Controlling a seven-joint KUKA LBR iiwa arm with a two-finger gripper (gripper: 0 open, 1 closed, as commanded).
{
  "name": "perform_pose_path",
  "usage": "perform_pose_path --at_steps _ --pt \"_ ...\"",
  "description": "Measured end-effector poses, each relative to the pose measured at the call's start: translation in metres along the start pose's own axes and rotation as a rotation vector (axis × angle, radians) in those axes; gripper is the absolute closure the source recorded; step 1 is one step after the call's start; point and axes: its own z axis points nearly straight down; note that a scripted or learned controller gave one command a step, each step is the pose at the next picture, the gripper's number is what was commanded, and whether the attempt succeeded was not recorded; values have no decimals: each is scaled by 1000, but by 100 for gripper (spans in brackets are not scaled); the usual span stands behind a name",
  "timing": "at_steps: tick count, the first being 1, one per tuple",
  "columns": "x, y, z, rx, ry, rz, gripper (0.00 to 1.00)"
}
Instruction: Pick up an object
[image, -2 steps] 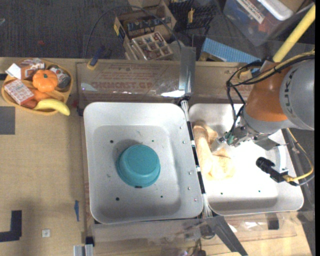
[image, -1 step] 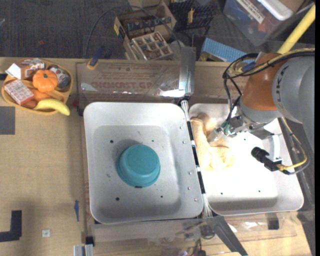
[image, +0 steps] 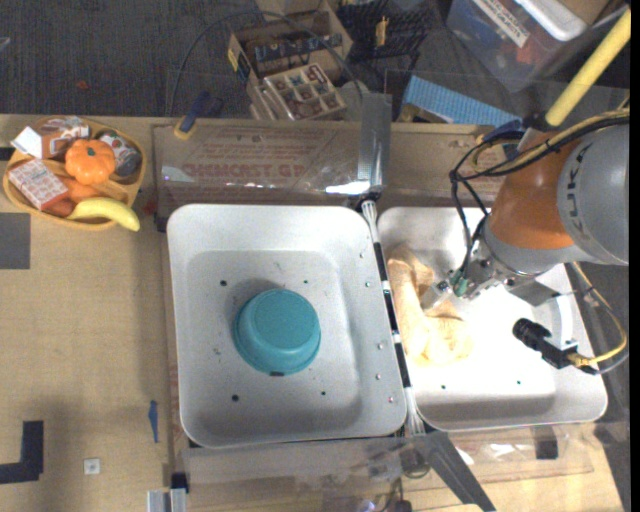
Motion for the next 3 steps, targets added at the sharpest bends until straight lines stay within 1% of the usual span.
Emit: perform_pose_path --at_steps 1,2,3 --pt "-1 2 -11 -6 -1 2 100" --pt "-1 1 -11 -6 -2 2 0" --pt "-4 13 0 -1 -3 -271 0"
